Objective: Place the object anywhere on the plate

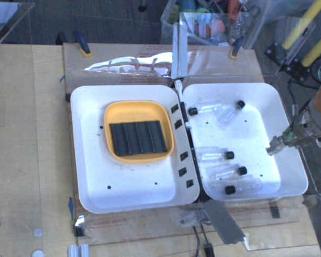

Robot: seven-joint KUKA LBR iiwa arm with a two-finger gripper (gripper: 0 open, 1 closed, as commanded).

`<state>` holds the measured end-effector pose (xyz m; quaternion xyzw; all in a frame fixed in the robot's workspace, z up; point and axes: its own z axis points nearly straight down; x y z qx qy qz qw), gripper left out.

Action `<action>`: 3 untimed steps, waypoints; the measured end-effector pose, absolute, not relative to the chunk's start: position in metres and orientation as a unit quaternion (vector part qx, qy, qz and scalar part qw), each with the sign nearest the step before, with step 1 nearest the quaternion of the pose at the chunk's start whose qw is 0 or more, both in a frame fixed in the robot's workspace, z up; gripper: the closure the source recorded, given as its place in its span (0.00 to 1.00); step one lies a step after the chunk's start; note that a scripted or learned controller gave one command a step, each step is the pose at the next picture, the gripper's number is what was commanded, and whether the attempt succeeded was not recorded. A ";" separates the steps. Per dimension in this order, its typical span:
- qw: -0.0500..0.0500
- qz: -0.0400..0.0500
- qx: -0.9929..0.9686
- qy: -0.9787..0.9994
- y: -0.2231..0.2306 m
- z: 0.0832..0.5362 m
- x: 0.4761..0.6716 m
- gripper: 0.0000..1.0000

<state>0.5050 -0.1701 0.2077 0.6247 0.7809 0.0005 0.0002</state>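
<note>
Camera view shows two white bins side by side on the surface. Left bin (91,191) carries the plate (139,111), a yellow dish with a dark ribbed insert (138,138) lying in it. Right bin (267,98) holds the task's things: several clear vials with black caps. Two vials (232,110) lie near the far wall; three more (224,170) lie grouped near the front. All lie on their sides, so each will probably roll if nudged.

The claw (274,146) sits at the right rim of the right bin, well apart from every vial and clear of the plate. Its small size in the frame means I cannot tell how far it is open; nothing is seen in it.

Judgement: no vial is on the plate, so the pick is not yet done.
</note>
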 end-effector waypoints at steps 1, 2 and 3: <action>0.003 0.000 0.529 0.849 -0.224 0.231 0.552 1.00; 0.004 0.001 0.423 0.906 -0.224 0.289 0.620 1.00; 0.005 0.000 0.292 0.956 -0.222 0.334 0.656 1.00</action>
